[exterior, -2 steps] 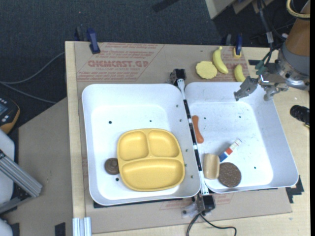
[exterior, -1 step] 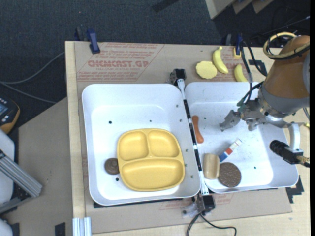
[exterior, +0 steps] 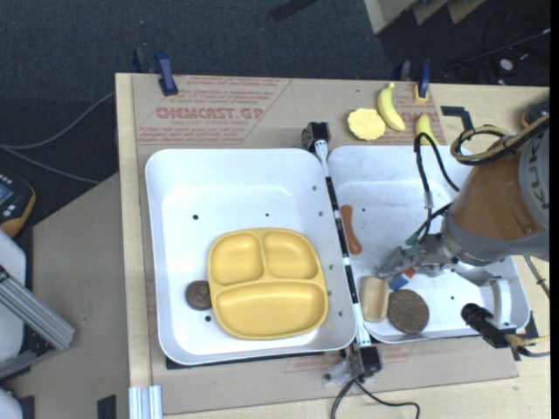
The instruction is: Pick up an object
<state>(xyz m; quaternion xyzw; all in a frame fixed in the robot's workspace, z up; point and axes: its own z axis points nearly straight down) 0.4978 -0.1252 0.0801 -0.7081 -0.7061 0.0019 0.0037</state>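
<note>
Near edge of right bin holds brown cookie and tan bread, w/ gripper low just above them, finger state unclear; sausage beyond, yellow tray in left bin, banana on desk at back.

2 white bins, 1 yellow tray, 2 brown discs, 1 banana, 1 orange stick

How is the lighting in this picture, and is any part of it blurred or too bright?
Camera view: the light is even and soft, and the shadows are faint. The white bins look bright, with little surface detail. The yellow tray and the banana are fairly sharp. The gripper is slightly blurred, and its small parts are hard to tell apart.
</note>
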